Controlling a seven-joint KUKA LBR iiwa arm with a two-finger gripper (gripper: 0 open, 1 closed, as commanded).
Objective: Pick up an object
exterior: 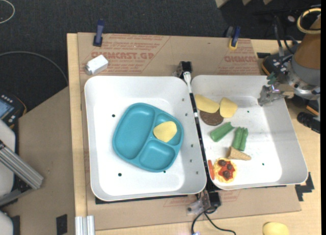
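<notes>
**Gripper Waits at the Top Right, Food Lies Down and to the Left**

Look at your gripper (267, 94). It sits over the top right corner of the right bin (285, 150). You cannot tell if it is released or clenched, and nothing shows in it.

All the food in this bin lies to the left of the gripper and lower in the view. The nearest thing looks like the small yellow piece (228, 108). Just past it are 1 bigger yellow piece (206, 103) and 1 brown round piece (211, 118).

Lower down you have 2 green pieces. The left one (220, 131) slants, and the right one (240, 139) runs almost top to bottom. Then come 1 tan wedge (238, 153) and 1 little pizza (225, 170).

The left bin (102, 127) holds 1 blue tray (132, 132) with 1 yellow piece (165, 130) in it, well apart from the gripper.
</notes>
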